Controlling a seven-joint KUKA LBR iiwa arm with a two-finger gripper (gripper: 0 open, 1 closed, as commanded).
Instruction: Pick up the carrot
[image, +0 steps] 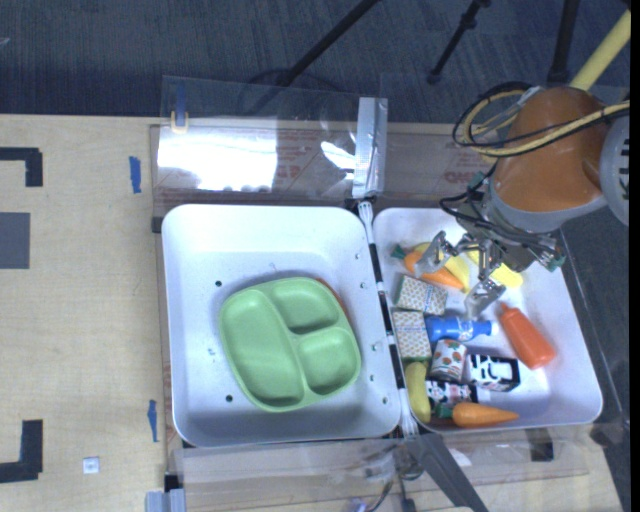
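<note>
1. Lying at the near edge of the right bin, the carrot rests untouched beside a yellow banana and a black-and-white carton, so the pick is not yet done.
2. The hand hangs over the middle of that bin, above a blue bottle and well short of the carrot.
3. Whether the hand is open or closed cannot be told; nothing shows between its tips.
4. The left bin carries a green tray.
</note>
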